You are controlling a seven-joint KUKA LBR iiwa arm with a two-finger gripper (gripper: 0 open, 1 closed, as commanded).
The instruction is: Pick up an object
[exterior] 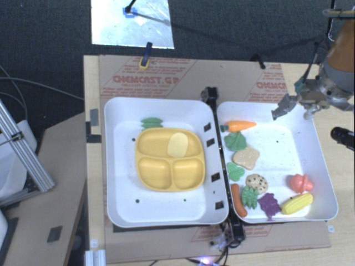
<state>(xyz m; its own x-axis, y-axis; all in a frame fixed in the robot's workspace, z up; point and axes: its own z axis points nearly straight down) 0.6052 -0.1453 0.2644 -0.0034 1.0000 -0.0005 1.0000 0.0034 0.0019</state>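
Gripper (294,105) above right bin's (317,148) far rim, fingers spread, nothing between. Toy foods crowd near-left side: carrot (240,126), bread (246,158), corn (297,203). Likely poised before descent.

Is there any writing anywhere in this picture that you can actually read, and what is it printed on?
"CHEMCAST G?": red print on the brown board under the bins, upper left; last character unclear.
The same red print, upper right of the board near the pincer: partly hidden, not fully legible.
Nothing else readable.
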